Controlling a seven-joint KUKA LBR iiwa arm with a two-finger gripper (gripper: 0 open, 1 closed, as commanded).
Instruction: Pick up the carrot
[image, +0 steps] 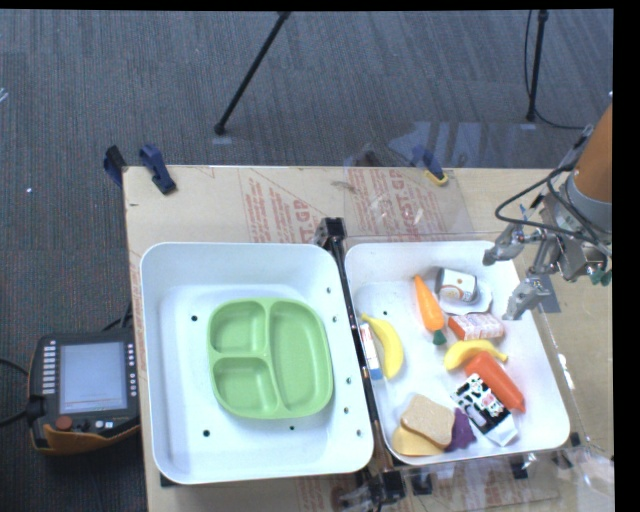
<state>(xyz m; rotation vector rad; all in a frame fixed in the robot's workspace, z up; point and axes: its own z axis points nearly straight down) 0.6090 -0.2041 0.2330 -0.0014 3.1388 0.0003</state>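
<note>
Landmark: you can take the right bin (556, 400) as your reference; everything below is placed against it.
Carrot: the carrot (429, 305) lies inside the right bin, in its upper middle, orange body pointing up and the green end toward the bin's centre. Nothing rests on it.
Neighbours: a banana (386, 345) lies to the carrot's left, apart from it; a small packaged item (458, 286) sits just to its right near the bin's far wall; a wrapped red-and-white piece (478, 326) lies just beside the carrot's green end.
Gripper: the gripper (534, 275) hangs at the bin's upper right corner, above the rim, well apart from the carrot. You see its fingers spread, with nothing between them.
Step in hand: you are at the approach; no grasp on the carrot has been made yet, by my reading.
Next move: you need to travel left across the bin to stand over the carrot, turn the fingers to close across its narrow width, then descend.
Risk: the wrapped piece near the green end may get nudged, so aim for the orange middle.
Left bin: the green plate (271, 357) plays no part here.
</note>
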